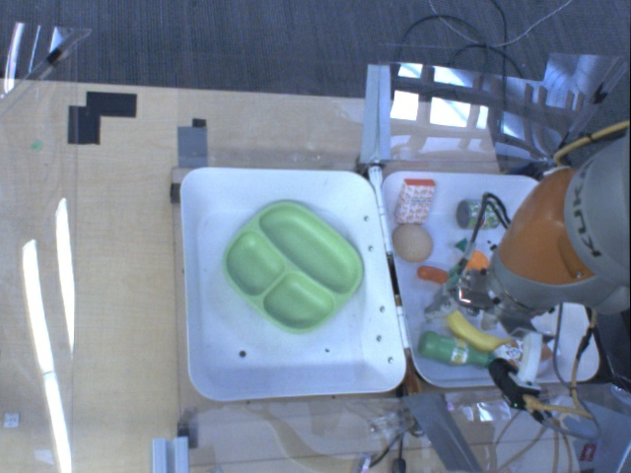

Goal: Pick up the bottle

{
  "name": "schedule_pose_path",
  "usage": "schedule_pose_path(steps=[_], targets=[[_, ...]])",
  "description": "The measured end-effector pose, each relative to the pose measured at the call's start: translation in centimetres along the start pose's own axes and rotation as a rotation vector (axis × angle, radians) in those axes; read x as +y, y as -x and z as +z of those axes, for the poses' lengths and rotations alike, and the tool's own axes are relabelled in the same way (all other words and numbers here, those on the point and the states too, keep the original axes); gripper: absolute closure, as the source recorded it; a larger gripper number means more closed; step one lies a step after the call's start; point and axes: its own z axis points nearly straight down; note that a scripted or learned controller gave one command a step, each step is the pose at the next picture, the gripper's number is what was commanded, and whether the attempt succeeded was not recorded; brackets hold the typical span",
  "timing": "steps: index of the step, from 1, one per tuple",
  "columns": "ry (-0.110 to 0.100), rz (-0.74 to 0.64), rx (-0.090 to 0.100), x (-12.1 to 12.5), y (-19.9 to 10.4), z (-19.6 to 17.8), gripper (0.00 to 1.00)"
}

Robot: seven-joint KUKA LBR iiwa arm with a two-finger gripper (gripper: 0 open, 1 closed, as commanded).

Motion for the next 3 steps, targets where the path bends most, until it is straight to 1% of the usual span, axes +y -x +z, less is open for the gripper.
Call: schedule_pose_path(steps=[1,2,3], targets=[[0.003,-0.009,-0.002,3.7,1.1,-11.0,0.00],[0.005,-0.095,-0.003,2.7,2.8,-16.2,0.00],[0.008,-0.072,0.000,0.9,3.3,1.2,0.00]])
